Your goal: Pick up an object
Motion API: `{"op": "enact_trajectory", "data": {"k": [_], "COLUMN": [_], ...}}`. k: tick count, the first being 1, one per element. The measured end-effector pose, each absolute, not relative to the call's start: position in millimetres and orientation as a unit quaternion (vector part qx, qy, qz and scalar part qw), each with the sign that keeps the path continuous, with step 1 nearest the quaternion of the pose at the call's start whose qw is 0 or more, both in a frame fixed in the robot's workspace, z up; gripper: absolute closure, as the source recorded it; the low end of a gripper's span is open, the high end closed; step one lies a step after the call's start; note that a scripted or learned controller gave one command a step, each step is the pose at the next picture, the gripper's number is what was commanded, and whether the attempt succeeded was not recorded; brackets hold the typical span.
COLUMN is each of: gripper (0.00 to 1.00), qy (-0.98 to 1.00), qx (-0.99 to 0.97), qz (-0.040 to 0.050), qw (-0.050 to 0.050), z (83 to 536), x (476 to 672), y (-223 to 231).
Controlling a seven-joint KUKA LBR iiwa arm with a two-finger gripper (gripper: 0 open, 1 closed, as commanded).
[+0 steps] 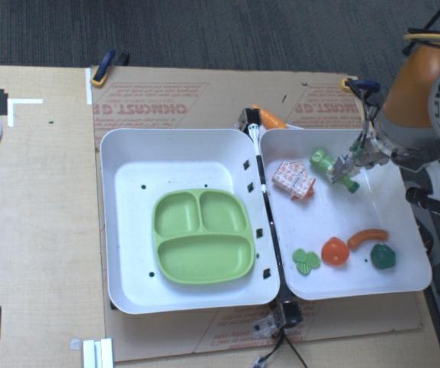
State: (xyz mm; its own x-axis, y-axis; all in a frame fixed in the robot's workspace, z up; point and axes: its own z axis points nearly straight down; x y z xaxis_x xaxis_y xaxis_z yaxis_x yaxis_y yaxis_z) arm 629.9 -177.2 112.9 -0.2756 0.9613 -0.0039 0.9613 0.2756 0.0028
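Gripper (348, 167): lowered into the right bin (404, 282); finger state cannot be told.
Green toy (327, 164): at the gripper tip, far part of that bin; long axis slanted from upper left to lower right.

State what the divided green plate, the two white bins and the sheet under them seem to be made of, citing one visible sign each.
Green plate: probably moulded plastic; uniform matte colour, rounded dividers.
White bins: likely plastic, slightly glossy; smooth walls, rounded corners.
Sheet: cardboard; brown with red print.
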Motion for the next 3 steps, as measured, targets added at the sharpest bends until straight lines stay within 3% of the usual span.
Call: {"op": "enact_trajectory", "data": {"k": [1, 2, 3], "gripper": [0.00, 1.00, 0.00], "qy": [0.799, 0.799, 0.799], "qx": [0.602, 0.602, 0.602], "qz": [0.0000, -0.0001, -0.0002], "qw": [0.002, 0.003, 0.003], "z": [112.9, 123.1, 123.1], "x": [629.9, 630.3, 630.3], "y": [-177.2, -177.7, -177.7]}}
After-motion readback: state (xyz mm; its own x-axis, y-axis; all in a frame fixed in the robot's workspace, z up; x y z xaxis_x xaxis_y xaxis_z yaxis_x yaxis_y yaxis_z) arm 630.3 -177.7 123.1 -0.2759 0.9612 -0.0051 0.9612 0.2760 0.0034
